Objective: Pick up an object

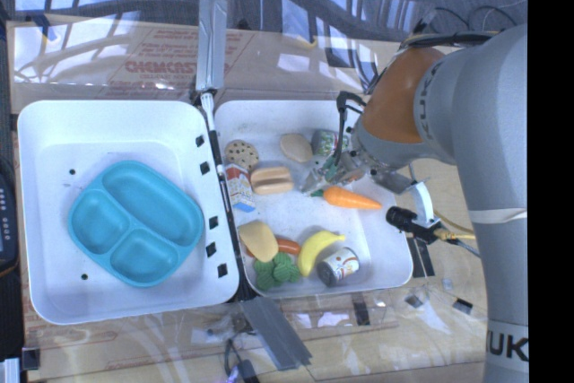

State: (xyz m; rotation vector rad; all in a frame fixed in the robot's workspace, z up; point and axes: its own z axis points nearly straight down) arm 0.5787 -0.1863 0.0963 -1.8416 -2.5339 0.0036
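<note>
Camera view: faint red print on the cardboard [152, 58] behind the bins, partly legible as "CHEMCAS"; white letters "UK" on the arm base [508, 345]. Can labels too small to read.

Gripper [330, 173] is low in the right bin [395, 269], tip among the toys; finger spread cannot be judged, and no item is visibly gripped. Orange carrot [352, 199] lies just below-right of the tip, green can [325, 142] just above, burger bun [271, 179] left. Banana [317, 248] and second can [339, 265] sit nearer the front wall. Left bin [45, 139] holds 1 blue divided plate [134, 221].
</note>
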